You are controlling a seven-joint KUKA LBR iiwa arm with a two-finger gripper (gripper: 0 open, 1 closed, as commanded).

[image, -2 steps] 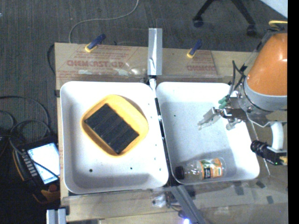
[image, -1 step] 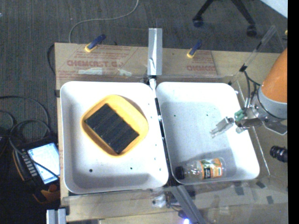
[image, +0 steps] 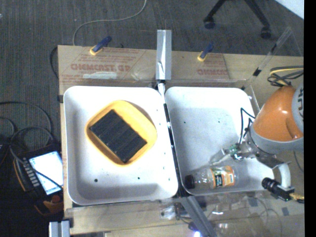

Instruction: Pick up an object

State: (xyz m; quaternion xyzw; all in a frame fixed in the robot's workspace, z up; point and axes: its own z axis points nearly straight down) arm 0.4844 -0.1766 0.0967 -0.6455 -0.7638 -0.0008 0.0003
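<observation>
Over the right bin our gripper hangs near its right wall, finger state we cannot tell, a clear bottle lying just near-left, while the left bin holds a yellow dish carrying a dark ribbed pad.

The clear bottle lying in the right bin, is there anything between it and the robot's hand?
Nothing visible does. The clear bottle lies on its side along the near wall of the right bin, and the hand sits just above it in the image with bare bin floor between them. The yellow dish is in the other bin.
</observation>
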